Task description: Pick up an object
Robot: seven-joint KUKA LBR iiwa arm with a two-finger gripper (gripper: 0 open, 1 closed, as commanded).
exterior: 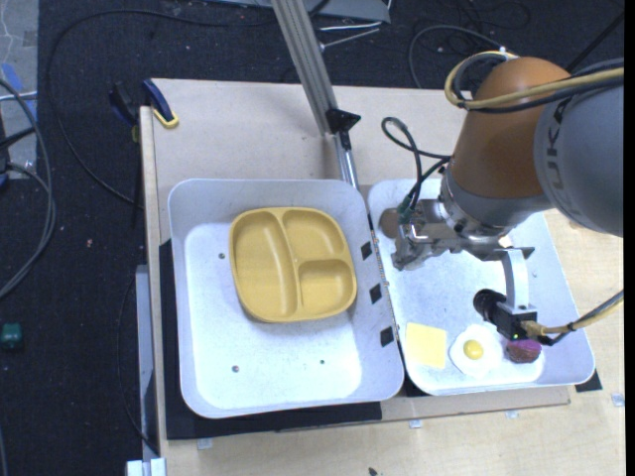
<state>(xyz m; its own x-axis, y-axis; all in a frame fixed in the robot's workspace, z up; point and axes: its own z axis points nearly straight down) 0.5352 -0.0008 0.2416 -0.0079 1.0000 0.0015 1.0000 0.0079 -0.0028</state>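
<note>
Pick hasn't happened yet, as far as I can see. The gripper [402, 252] hangs over the upper left part of the right bin [442, 291], close to the wall it shares with the left bin [278, 370], and nothing is visibly caught in it. Can't tell whether it's spread or pressed together, since the wrist blocks that bit.

The candidates sit in a row along the lower edge of the right bin: a yellow cheese slice [428, 345], a fried egg [474, 351] just right of it, and a small purple piece [523, 352] further right. All are well below the gripper, so the approach, the descent and the grab are all left.

Orientation-wise, the cheese is squarish and lies flat, edges roughly lined up with the bin, with no real long axis. The egg's roundish, maybe a touch wider left-to-right. The yellow divided plate [293, 264] sits in the left bin.
</note>
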